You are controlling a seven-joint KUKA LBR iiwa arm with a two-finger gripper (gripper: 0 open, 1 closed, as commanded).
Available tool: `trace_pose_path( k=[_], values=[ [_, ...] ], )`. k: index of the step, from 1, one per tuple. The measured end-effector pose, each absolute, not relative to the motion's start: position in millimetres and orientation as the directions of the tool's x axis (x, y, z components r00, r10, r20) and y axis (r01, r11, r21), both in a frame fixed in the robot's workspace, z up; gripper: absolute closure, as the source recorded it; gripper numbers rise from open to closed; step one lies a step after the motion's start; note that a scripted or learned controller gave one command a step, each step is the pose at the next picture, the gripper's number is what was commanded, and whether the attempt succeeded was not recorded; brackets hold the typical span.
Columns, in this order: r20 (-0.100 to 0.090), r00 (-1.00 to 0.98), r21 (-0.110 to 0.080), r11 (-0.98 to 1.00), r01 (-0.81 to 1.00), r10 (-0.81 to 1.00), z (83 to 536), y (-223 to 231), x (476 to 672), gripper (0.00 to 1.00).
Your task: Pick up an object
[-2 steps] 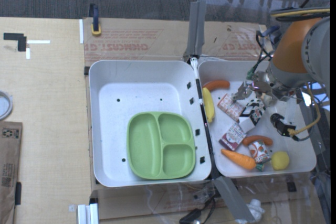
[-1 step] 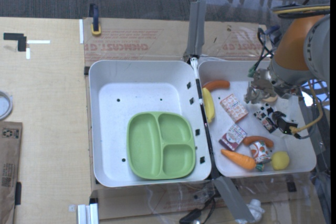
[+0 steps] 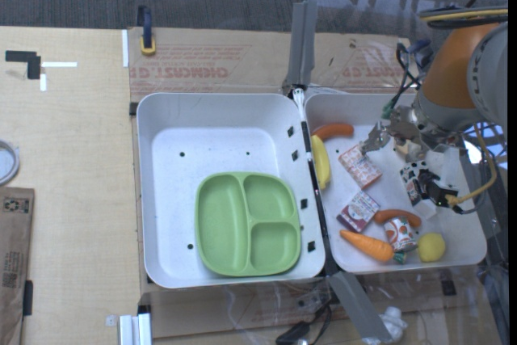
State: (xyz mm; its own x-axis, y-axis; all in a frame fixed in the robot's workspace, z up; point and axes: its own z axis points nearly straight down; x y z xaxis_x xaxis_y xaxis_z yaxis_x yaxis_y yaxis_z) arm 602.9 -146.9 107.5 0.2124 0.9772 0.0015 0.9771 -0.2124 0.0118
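The grey arm with its orange band (image 3: 452, 69) reaches in from the right over the right-hand shallow white bin (image 3: 477, 250), and its end effector (image 3: 386, 133) hangs low above the bin's upper middle; whether it is open or closed cannot be told, and nothing can be seen held in it. Just below and to its left lies a small pink-and-white printed packet (image 3: 359, 166), the closest candidate for a pick. Other items in the same bin are a yellow banana (image 3: 321, 161) along the left wall, an orange sausage-shaped toy (image 3: 334, 129), a dark red packet (image 3: 358, 212), an orange carrot (image 3: 366, 246), a red sausage-shaped toy (image 3: 397, 216) and a yellow lemon (image 3: 431, 246). The left white bin (image 3: 161, 174) holds a green compartmented plastic plate (image 3: 247, 224). To pick well, the arm should probably centre over one free-lying object, align across its narrow side, and descend straight, keeping clear of neighbours and the bin wall.
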Motion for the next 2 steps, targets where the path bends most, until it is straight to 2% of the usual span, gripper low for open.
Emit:
trace_pose_path(
  k=[1, 2],
  values=[
    [-0.001, 0.147, 0.0, -0.147, 0.989, 0.989, 92.0, -95.3, 616.6, 0.0],
    [-0.002, -0.084, 0.001, 0.084, 0.996, 0.996, 120.9, -138.7, 622.8, 0.0]
  ],
)
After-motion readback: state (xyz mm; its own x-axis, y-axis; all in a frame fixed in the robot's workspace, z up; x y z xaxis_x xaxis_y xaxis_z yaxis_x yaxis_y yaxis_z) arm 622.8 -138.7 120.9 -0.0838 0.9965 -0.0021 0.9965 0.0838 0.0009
